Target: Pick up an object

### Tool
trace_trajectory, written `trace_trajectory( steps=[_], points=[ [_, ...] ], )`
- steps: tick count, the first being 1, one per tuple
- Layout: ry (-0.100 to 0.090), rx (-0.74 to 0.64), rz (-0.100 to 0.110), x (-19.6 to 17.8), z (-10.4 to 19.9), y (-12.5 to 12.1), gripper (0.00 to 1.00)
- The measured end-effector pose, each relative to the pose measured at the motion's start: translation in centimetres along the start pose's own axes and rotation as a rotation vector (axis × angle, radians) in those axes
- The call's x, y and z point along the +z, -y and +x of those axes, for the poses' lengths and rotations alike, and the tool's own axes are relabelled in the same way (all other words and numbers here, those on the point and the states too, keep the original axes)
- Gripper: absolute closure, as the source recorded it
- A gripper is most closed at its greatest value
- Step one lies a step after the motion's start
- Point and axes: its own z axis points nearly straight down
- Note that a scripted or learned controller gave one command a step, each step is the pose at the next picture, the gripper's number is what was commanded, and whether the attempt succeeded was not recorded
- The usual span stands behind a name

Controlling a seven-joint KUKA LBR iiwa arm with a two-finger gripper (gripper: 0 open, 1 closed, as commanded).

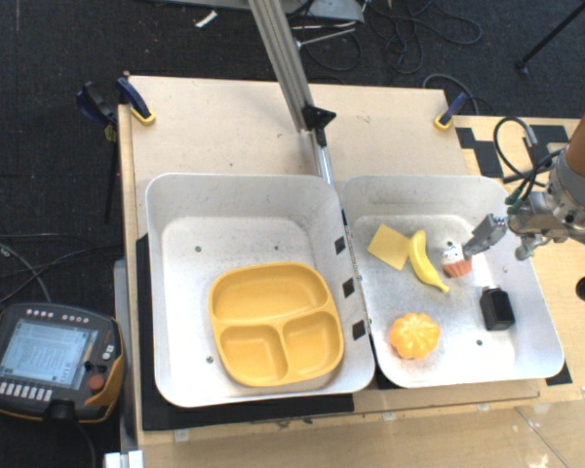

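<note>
We see the hand (487, 232) at the right side of the right bin (526, 359), coming in from the right edge of the view. Its grey finger part slants down to the left, above the bin floor. We cannot tell how far the hand is open, and we see nothing held in it.

Just beside the tip of the hand, to the left and a little lower, stands a small toy (454, 260) with a white top and an orange-red base. We cannot tell if the hand touches it. Touching the toy or just beside it on the left lies a banana (425, 260), curved, with its length running from the top to the lower right. Left of the banana lies a flat yellow block (390, 246), and the two are touching or nearly so. Below the hand, near the right wall of the bin, lies a black block (497, 309), apart from the other things. An orange (414, 336) with ribs like a small pumpkin sits near the front of the same bin, below the banana and well apart from the hand.

The left bin (175, 213) touches the right one along the middle. In it lies a yellow tray (276, 322) with three compartments. Both bins stand on the table (224, 125), and a metal pole (283, 52) rises from the back of the table between them.
</note>
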Motion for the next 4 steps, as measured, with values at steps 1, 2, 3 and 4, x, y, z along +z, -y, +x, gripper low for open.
trace_trajectory(
  steps=[1,2,3,4],
  points=[
    [0.0,0.001,0.0,0.0,0.0,0.0,0.0],
    [-0.002,0.001,0.005,5.5,1.1,0.3,0.0],
    [-0.001,0.003,0.005,11.4,0.4,-0.2,0.0],
    [0.001,0.002,-0.001,15.9,0.5,-0.3,0.0]
  ],
)
